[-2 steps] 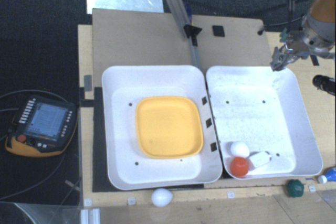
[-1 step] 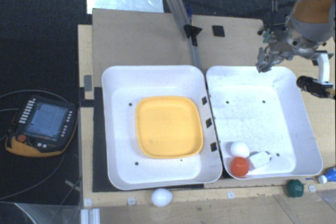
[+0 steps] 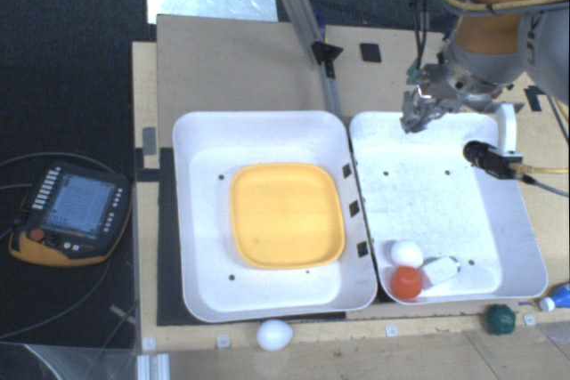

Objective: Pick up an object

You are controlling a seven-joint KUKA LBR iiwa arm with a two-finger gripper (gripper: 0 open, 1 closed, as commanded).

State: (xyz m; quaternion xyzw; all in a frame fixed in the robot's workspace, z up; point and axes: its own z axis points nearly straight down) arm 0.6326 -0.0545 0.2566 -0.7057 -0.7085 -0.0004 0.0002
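Note:
A white ball [image 3: 406,253] and a red ball [image 3: 407,282] lie together at the near left corner of the right bin [image 3: 445,191]. A small white object [image 3: 443,269] lies just to their right. My gripper [image 3: 416,119] hangs over the far edge of the right bin, well away from these objects. Nothing shows between its fingers. A yellow square plate [image 3: 287,214] sits in the left bin [image 3: 205,191].
A white egg-shaped object [image 3: 274,334] lies on the bench in front of the left bin. A dark green ball [image 3: 500,319] sits off the right bin's near right corner. A teach pendant [image 3: 67,211] rests at the far left. A metal pole [image 3: 298,4] slants behind the bins.

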